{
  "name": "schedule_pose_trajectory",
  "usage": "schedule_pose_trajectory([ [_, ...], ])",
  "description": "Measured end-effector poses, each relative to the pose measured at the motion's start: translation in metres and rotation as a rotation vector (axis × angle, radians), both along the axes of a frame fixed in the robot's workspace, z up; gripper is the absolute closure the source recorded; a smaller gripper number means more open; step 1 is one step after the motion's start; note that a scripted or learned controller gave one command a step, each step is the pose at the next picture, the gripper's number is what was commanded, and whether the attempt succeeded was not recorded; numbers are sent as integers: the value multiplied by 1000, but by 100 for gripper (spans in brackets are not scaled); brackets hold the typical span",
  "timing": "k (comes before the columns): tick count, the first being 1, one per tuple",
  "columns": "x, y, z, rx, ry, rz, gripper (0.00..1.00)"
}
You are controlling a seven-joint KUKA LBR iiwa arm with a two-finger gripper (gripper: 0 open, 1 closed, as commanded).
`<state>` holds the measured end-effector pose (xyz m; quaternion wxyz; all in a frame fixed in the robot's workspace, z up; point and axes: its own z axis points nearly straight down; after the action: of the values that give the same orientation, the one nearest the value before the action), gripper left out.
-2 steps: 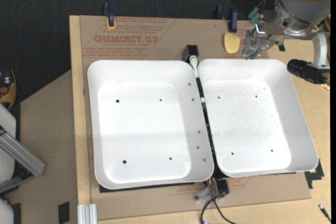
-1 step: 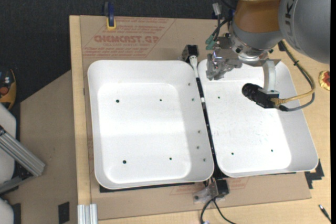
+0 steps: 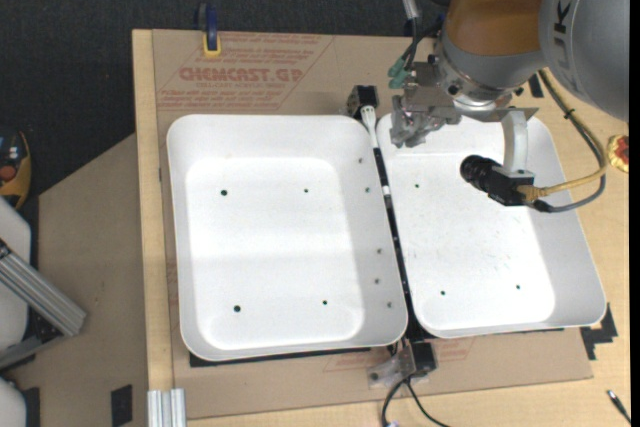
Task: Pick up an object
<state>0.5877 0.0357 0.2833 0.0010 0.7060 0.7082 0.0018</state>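
Over the far right part of the right bin (image 3: 500, 295) sits a short black tube (image 3: 488, 177). It is the only dark lump near the bins. Its long side runs from the middle seam toward the bin's right edge, tipping a little toward the near edge. A white bracket (image 3: 516, 140) joins it to the arm (image 3: 500, 25), and a yellow cable (image 3: 575, 187) comes out of its end, so I think it is part of the arm and not a loose toy to pick up. I cannot tell for sure.

The jaws hang over the far edge of the right bin, just beside the seam between the 2 bins. The black tube lies to their right and a bit nearer the near edge. I cannot tell if the jaws are open or closed, and nothing can be seen held in them.

The left bin (image 3: 200, 155) has 4 small dark dots (image 3: 224, 193) on its floor. Both bins rest on the desk (image 3: 160, 75).
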Motion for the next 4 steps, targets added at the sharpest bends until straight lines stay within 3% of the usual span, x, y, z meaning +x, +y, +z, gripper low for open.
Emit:
schedule_pose_trajectory([
  [1,-17,-6,12,0,4,-4,100],
  [2,-10,6,62,0,-3,-1,100],
  [3,22,34,-3,-1,10,-1,100],
  [4,-1,30,14,0,6,-4,100],
])
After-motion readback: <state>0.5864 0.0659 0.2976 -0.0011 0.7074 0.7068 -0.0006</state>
